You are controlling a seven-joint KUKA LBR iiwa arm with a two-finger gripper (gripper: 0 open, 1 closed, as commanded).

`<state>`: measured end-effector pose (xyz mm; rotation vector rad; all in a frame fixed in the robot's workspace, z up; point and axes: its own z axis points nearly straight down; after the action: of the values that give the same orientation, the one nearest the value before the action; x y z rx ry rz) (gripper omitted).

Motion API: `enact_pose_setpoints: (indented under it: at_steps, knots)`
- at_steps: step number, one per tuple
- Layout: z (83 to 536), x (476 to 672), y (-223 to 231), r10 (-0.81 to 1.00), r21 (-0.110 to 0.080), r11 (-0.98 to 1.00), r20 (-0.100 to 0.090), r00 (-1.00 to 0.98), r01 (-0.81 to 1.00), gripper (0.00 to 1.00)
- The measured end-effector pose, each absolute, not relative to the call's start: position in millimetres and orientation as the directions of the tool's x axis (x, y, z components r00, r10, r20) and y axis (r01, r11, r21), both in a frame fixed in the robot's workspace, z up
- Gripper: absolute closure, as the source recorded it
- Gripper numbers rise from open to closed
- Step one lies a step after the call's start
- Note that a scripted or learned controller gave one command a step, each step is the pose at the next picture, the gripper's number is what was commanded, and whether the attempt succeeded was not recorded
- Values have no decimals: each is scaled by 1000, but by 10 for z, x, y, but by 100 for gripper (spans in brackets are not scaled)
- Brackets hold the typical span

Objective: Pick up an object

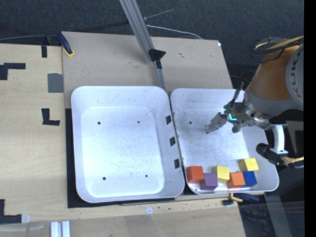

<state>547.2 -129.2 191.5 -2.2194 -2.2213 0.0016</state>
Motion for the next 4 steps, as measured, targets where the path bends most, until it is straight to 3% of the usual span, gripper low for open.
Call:
enact_pose_setpoints:
  at_steps: [1, 2, 3, 4]
  knots:
    - [1919, 6545, -742, 1000, 3, 7, 1, -7, 1000, 0]
    - [2353, 6608, -775, 1000, 4, 2, 0, -2, 1000, 0]
    - [865, 6667, -1016, 1000, -9, 0, -1, 0, 1000, 0]
    - [1316, 6219, -932, 1000, -2, 0, -1, 0, 1000, 0]
